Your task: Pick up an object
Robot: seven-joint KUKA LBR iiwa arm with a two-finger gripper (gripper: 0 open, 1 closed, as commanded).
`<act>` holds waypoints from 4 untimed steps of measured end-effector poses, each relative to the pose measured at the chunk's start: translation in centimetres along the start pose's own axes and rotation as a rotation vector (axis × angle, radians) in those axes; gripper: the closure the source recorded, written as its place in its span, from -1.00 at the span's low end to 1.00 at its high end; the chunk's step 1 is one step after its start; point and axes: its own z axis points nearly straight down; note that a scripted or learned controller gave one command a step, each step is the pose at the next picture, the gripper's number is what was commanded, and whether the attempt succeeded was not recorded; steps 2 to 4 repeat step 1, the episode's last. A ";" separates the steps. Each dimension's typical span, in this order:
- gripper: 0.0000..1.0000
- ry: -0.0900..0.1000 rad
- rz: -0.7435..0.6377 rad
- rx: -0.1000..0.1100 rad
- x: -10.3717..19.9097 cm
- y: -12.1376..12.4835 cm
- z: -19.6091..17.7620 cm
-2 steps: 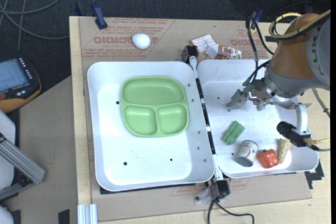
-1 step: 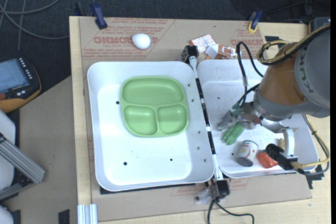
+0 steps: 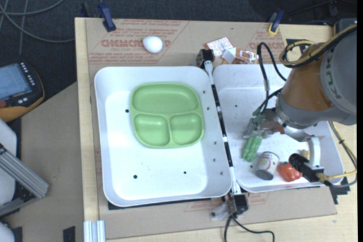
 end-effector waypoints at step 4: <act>1.00 0.001 -0.002 0.000 5.3 -1.4 -9.1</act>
